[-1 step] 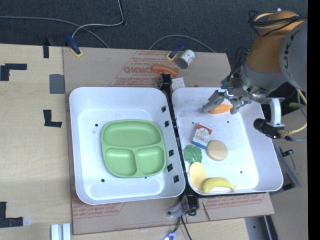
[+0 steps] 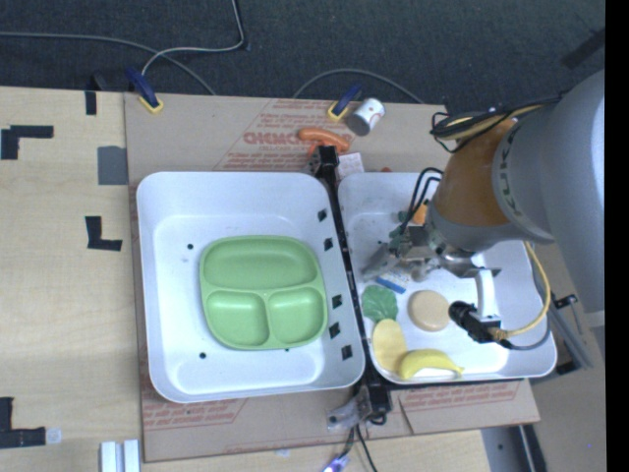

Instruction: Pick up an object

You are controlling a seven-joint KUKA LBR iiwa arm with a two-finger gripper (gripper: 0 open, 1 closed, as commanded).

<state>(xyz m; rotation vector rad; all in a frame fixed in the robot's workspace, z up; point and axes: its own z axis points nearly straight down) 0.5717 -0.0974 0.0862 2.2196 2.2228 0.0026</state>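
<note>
Gripper: the gripper (image 2: 393, 254) is down in the right bin (image 2: 531, 362), its grip too blurred to tell.
Objects: green piece (image 2: 379, 303), tan disc (image 2: 428, 310) and banana (image 2: 428, 365) lie just beside it.
Left bin: green tray (image 2: 262, 291) sits there.
Progress: nothing lifted yet, by my read.

White bins: two, a left bin (image 2: 157, 205) and a right bin (image 2: 531, 367). Green divided plate (image 2: 262, 291): one, in the left bin. In the right bin, one each: banana (image 2: 429, 365), yellow round piece (image 2: 387, 340), tan round piece (image 2: 428, 310), green leafy piece (image 2: 379, 303).
</note>
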